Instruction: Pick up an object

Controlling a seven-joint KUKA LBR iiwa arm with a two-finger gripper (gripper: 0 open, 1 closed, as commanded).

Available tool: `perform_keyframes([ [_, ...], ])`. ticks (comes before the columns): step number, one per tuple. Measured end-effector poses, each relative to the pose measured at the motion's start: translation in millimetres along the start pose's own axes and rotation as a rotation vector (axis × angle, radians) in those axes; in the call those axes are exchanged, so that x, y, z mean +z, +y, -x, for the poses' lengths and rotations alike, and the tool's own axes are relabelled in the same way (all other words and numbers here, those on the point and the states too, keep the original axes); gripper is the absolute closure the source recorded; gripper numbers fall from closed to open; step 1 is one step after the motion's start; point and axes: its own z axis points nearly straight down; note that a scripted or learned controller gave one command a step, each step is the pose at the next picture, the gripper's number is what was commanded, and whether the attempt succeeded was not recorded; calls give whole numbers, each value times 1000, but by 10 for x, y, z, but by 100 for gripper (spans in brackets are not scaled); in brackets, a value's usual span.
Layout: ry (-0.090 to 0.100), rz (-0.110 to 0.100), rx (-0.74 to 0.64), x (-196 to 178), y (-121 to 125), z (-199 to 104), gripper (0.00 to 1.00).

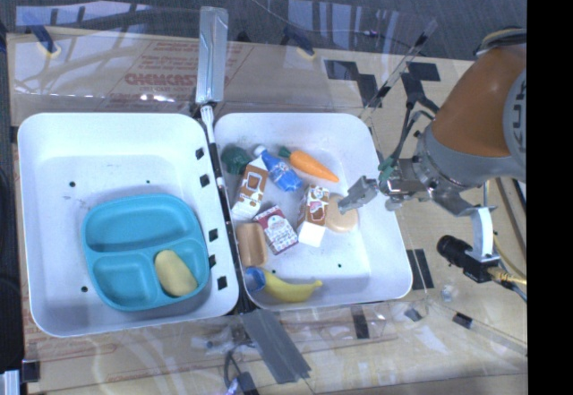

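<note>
Saw gripper (356, 197) low over right bin (389, 245), at its right side, arm reaching in from right. Could not tell claw state; nothing visibly held. Tip sat just beside round tan bun-like toy (341, 219) and small carton (313, 205). Noted carrot (312, 166) toward back, blue-capped bottle (280, 171) beside it, banana (286, 289) at front wall. Left bin (45, 160) held teal divided tray (134, 227) with yellow potato-like lump (175, 272) in its front compartment.

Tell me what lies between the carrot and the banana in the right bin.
In the camera view, between the carrot and the banana lie two small cartons: one just below the carrot, another left of it, then bare bin floor.
</note>
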Motion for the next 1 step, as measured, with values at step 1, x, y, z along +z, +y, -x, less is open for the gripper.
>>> perform_keyframes([
  [1, -6, 24, -69, 1246, 361, 136, 0],
])
